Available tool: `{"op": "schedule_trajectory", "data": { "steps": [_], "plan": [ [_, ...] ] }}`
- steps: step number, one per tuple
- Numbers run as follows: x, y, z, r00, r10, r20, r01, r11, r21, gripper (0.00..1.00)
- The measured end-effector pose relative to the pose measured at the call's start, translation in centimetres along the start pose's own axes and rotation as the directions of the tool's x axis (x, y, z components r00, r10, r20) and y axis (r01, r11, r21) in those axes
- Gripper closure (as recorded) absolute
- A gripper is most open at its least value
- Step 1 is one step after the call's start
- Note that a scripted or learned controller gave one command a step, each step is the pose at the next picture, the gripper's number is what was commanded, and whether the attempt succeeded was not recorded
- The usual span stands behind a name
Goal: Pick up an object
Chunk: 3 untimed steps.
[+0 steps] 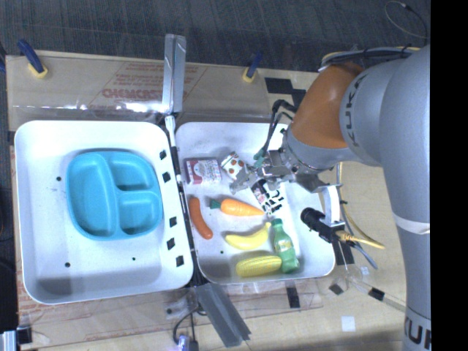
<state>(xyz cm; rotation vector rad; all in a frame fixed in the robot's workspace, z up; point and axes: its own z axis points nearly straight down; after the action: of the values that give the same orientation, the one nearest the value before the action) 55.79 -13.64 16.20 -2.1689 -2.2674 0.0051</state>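
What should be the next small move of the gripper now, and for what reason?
Probably a short descent toward the carrot. The gripper hovers in the right bin just above and to the right of the carrot, with nothing visibly held. The carrot lies apart from the banana and the sausage, so it seems the nearest free target.

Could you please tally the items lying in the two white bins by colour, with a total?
Blue: 1, divided plastic tray
Orange: 2, toy carrot, toy sausage
Yellow: 2, toy banana, toy corn cob
Green: 1, small bottle
Red and white: 2, flat packet, small spotted box
Total: 8
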Motion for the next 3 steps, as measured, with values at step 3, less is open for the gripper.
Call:
{"op": "schedule_trajectory", "data": {
  "steps": [3],
  "plan": [
    [-2.6, -0.3, 7.0, 0.996, -0.084, 0.0, 0.084, 0.996, -0.004, 0.0]
  ]
}}
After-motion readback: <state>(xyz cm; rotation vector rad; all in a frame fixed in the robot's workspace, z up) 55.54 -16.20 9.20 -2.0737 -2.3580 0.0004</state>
